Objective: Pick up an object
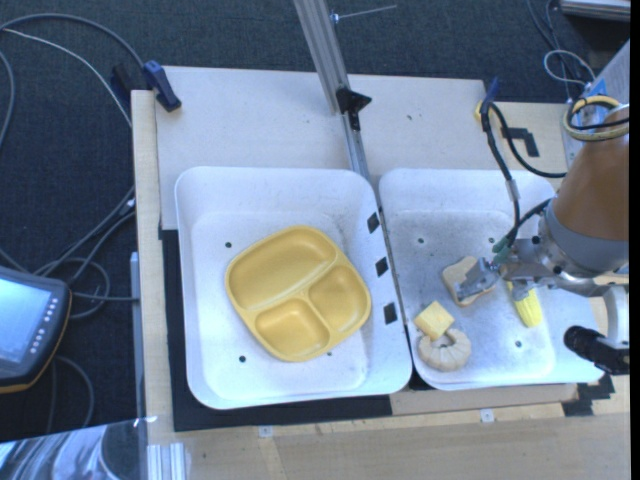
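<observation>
Hand (478,284) by one tan block (460,269), one yellow block (434,320), one ring (444,351).

Dark blue-grey carpet floor (70,118) all round, well left of the claw (478,286). Pale wood counter (260,108) under it. Grey cables (60,218) loop over carpet far left. Metal pole (318,28) slants up behind-left. Blue clamp (160,83) at counter's far left corner. Even overhead light.

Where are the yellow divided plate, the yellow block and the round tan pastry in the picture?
yellow divided plate (297,293): camera view, on the ridge where its compartments meet.
yellow block (434,320): camera view, on its top face.
round tan pastry (444,351): camera view, on its upper surface.
</observation>
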`<state>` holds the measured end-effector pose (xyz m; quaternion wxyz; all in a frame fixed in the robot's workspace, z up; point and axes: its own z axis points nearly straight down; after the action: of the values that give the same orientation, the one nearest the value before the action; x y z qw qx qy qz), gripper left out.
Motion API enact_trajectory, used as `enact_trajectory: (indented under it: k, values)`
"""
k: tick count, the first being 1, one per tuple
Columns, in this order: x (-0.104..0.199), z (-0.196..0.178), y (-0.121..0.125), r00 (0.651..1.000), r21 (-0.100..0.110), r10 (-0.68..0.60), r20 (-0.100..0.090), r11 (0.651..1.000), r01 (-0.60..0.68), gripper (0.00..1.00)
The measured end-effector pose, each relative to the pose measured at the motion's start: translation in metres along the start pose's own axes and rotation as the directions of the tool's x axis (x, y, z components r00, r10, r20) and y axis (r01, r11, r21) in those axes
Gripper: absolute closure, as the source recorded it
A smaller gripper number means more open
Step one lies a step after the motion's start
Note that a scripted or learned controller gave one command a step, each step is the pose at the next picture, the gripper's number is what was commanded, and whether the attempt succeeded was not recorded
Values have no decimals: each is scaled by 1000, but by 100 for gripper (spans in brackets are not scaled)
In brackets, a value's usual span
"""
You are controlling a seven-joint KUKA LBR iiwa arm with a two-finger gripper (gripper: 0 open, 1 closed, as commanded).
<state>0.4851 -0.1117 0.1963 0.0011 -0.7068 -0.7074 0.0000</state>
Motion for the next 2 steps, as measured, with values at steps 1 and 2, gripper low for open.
enact_trajectory:
  k: [1, 2]
  values:
    - [0, 0, 0, 1000, -1, 0, 0, 1000, 0, 0]
    - [-6, 55, -8, 1000, 6, 2, -1, 1000, -2, 0]
